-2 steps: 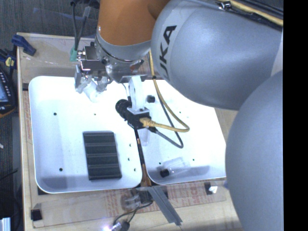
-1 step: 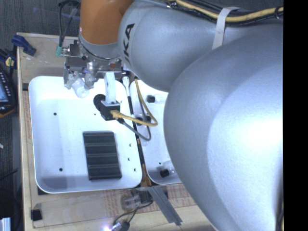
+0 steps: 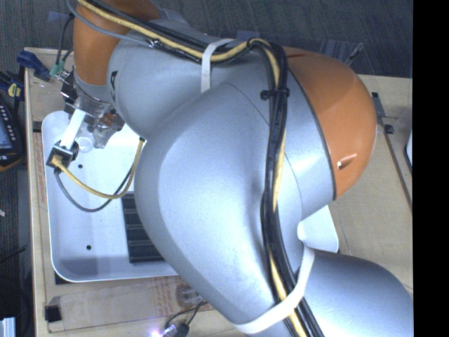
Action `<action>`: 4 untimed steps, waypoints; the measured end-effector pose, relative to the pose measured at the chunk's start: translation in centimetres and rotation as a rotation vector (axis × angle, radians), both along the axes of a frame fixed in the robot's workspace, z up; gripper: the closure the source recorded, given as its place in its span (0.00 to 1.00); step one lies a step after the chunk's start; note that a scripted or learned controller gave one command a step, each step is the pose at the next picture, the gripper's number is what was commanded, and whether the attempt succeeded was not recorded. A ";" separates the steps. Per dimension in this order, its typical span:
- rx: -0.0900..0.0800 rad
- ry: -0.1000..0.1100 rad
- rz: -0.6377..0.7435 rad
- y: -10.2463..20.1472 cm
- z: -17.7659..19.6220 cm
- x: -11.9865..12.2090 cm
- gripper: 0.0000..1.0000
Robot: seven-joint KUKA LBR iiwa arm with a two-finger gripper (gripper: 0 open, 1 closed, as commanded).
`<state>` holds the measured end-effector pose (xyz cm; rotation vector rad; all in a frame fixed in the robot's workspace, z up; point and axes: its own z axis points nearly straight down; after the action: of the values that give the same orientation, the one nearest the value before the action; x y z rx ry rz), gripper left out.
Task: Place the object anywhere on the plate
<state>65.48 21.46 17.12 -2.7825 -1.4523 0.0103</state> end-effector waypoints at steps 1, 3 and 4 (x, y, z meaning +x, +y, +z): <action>0.003 -0.007 0.329 -1.2 10.2 0.1 1.00; 0.002 -0.004 0.321 -4.0 7.6 -0.7 1.00; 0.004 -0.007 0.669 0.4 14.4 -2.1 1.00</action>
<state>63.41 21.88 31.53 -2.1532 -2.2868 -0.0017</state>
